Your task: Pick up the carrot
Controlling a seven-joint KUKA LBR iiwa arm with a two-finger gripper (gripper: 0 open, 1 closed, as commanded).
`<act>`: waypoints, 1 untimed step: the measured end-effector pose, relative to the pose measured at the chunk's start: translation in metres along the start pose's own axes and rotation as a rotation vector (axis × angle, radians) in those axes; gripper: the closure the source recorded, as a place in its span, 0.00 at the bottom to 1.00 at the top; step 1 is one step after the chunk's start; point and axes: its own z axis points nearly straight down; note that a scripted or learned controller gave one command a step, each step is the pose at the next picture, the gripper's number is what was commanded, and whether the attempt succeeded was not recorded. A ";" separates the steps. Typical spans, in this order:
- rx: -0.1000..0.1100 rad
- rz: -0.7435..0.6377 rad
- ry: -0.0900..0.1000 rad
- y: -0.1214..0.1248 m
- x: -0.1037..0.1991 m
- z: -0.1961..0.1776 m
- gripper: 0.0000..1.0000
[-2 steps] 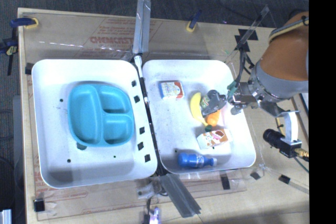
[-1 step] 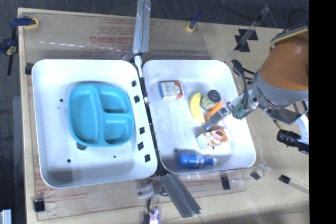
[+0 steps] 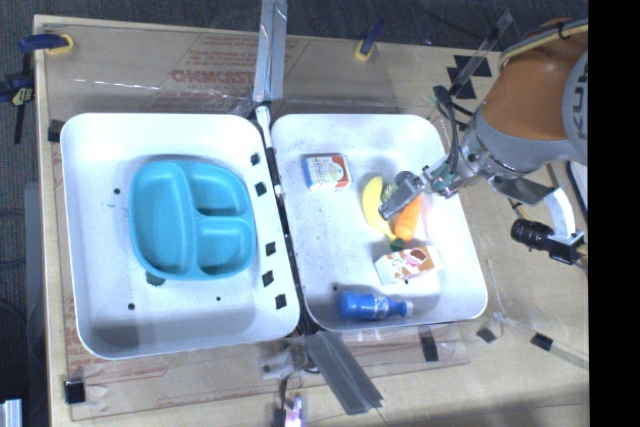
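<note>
The orange carrot (image 3: pixel 408 219) lies in the right bin (image 3: pixel 330 245), toward its right side, touching a yellow banana (image 3: pixel 372 199) on its left. My gripper (image 3: pixel 400 193) reaches in from the right and sits low over the carrot's upper end, right where carrot and banana meet. The gripper hides the top of the carrot. The carrot's lower part shows below the gripper and looks to be resting in the bin.
A small red-and-white carton (image 3: pixel 326 171) lies at the upper left of the right bin. Another carton (image 3: pixel 408 265) sits just below the carrot, and a blue bottle (image 3: pixel 372 305) lies at the front wall. The left bin (image 3: pixel 90 295) holds a blue divided plate (image 3: pixel 193 218).
</note>
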 end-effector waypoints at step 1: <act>0.001 -0.021 0.001 0.016 -0.005 0.056 0.00</act>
